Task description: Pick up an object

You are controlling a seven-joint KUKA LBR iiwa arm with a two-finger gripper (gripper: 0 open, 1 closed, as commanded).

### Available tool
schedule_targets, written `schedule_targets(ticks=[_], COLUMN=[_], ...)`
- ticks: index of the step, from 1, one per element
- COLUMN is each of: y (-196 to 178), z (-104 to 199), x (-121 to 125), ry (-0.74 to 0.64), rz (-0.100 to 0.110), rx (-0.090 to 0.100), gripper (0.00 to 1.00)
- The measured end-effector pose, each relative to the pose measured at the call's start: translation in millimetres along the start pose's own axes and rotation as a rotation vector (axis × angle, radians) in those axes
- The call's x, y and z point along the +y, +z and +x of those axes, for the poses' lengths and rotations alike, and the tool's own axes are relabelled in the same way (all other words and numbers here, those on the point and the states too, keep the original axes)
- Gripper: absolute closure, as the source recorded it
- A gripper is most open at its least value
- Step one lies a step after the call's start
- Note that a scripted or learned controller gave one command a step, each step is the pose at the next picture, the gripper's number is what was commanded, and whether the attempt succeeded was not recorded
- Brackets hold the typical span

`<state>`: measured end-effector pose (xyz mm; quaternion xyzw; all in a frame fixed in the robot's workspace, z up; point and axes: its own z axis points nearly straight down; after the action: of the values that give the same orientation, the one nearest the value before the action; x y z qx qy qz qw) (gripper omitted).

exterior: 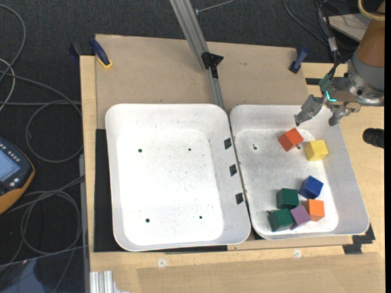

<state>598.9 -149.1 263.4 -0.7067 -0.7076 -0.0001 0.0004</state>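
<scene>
In the right bin [348, 182], a red-orange block [291, 139] lies just beside a yellow block [316, 149] near the far end, while a blue block [311, 187], an orange block [316, 209], a purple block [299, 215] and two green blocks [287, 198] [280, 219] cluster at the near end.

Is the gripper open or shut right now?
Open. The gripper hangs over the right bin's far edge with its two fingers spread wide apart and nothing between them; the red block lies just below it.
</scene>
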Motion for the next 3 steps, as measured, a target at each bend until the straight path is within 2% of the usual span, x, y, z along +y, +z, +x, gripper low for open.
schedule_targets(ticks=[1, 2, 3], y=[58, 103, 164], z=[-1, -1, -1], x=[8, 1, -7], ry=[0.001, 0.001, 0.002], rz=[0.006, 0.006, 0.008], rx=[0.001, 0.001, 0.002], gripper=[0.00, 0.00, 0.00])
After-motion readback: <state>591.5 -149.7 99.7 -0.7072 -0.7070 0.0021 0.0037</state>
